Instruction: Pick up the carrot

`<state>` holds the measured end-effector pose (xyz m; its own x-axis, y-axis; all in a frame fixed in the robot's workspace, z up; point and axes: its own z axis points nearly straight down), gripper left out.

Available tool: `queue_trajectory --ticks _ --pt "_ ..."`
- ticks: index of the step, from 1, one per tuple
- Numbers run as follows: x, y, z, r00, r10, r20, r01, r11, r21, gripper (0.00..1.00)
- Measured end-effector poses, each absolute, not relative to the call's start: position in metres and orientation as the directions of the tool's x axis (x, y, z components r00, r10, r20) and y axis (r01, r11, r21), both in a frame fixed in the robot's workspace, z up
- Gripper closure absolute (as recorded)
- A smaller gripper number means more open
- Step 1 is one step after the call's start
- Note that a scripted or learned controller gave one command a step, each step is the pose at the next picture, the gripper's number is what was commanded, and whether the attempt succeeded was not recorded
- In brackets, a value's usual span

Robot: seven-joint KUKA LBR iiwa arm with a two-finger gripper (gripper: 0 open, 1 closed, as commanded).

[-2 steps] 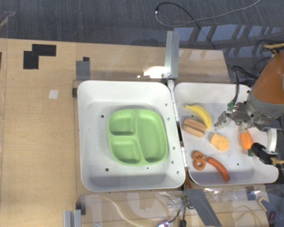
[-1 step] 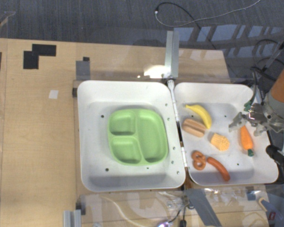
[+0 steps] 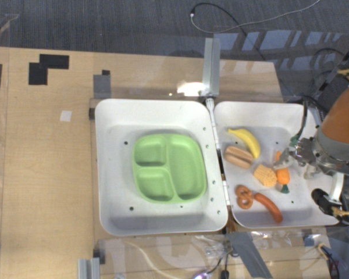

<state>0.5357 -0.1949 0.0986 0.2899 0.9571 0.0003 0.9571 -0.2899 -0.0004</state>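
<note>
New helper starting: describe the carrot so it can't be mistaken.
Look in the right bin, near the gripper at its right side. The carrot is the small round orange piece with a green tip, just right of the yellow corn.

Pale wooden bench with black tape marks; dark grey carpet beyond, crossed by a black cable.
</note>
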Motion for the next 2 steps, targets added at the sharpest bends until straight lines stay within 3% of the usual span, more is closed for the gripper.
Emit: queue_trajectory --ticks 1,2 --pt "0.536 -0.194 0.106 0.288 0.958 0.002 0.958 -0.288 -0.004 1.0" --pt "0.526 -0.135 0.208 0.525 0.851 -0.001 0.851 -0.525 -0.002 1.0"
